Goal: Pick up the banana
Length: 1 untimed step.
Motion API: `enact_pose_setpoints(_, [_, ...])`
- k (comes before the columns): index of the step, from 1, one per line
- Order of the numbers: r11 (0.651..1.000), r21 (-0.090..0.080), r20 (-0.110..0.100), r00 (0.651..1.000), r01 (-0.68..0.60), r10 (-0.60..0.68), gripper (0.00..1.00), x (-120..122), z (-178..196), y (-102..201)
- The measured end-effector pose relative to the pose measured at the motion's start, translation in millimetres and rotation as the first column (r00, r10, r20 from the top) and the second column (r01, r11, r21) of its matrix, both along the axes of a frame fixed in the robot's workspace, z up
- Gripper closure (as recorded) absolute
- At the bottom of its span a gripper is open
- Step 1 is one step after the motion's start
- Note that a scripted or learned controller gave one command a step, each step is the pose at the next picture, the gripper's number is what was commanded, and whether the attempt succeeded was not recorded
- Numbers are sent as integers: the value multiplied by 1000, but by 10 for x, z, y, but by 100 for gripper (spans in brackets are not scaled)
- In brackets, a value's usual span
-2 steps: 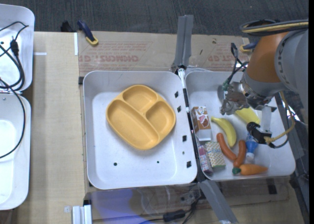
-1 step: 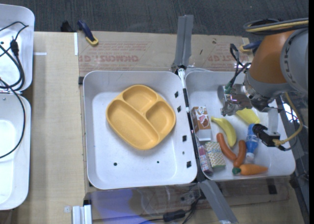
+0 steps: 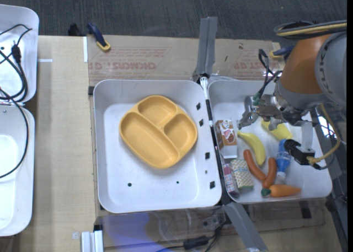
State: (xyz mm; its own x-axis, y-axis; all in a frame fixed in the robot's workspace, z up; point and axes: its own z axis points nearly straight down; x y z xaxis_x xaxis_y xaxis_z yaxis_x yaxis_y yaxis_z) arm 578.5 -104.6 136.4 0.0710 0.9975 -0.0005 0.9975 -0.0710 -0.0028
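Banana [image 3: 254,144]: lies in the right bin [image 3: 309,190], toward its left-middle, running from far-left to near-right; bare yellow, nothing gripping it.
Beside the banana, left: a small carton [image 3: 226,133] with red and white print, flat against the bin's left wall.
Beside the banana, near side: two sausages [image 3: 255,166], reddish-orange, one just near-right of the banana's end, the other curved next to it on the right.
Near edge of that bin: a carrot [image 3: 282,191] lying left to right, and a patterned packet [image 3: 240,174] left of the sausages.
Right of the banana: a small bottle [image 3: 283,159] with a blue top, and a second yellow fruit-like piece [image 3: 280,131] partly under the arm.
Gripper [image 3: 251,114]: hangs over the far part of the right bin, just far of the banana's far tip; metal parts blur together, so I cannot tell whether it is parted or closed. Nothing visible in it.
Arm [image 3: 309,71]: grey with an orange band, entering from the right.
Left bin [image 3: 110,190]: holds a yellow divided plate [image 3: 158,130], three compartments, near its centre.
Far of the bins: cardboard sheet [image 3: 143,60] on the bench.
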Motion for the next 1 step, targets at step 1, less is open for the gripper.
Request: enact_pose_setpoints(1, [1000,0,0,1000,-23,23,0,-171,-456,-294])
